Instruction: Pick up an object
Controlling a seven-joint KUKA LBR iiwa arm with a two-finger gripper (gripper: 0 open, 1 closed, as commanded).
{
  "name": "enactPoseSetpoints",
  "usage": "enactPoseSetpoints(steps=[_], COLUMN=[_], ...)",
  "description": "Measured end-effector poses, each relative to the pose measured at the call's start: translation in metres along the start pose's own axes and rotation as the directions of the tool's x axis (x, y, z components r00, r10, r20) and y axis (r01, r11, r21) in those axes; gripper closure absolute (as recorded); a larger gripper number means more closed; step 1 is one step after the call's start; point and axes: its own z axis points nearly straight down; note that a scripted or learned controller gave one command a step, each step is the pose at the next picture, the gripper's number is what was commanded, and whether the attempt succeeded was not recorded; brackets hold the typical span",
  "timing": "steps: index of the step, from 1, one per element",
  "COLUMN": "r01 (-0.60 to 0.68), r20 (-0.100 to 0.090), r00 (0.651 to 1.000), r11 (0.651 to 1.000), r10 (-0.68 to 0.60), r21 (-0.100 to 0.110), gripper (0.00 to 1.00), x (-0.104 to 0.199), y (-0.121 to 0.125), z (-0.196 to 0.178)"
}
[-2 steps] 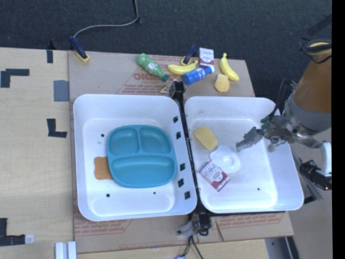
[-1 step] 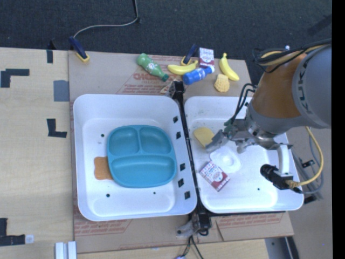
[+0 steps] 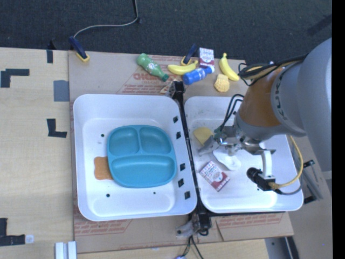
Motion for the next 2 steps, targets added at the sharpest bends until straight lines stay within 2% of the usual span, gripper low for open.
enactPoseSetpoints(steps=[1,2], r01=[0.001,0.001], r20=[0.001,0.000], r00=[1.000,1.000], r11=[1.000,1.000], r10=[-0.001,-0.001], r21=[-0.002,-0.002], gripper=[0.00,1.00], x=[0.002,0.002], y=[0.068,0.068], z=[0.001,-0.010])
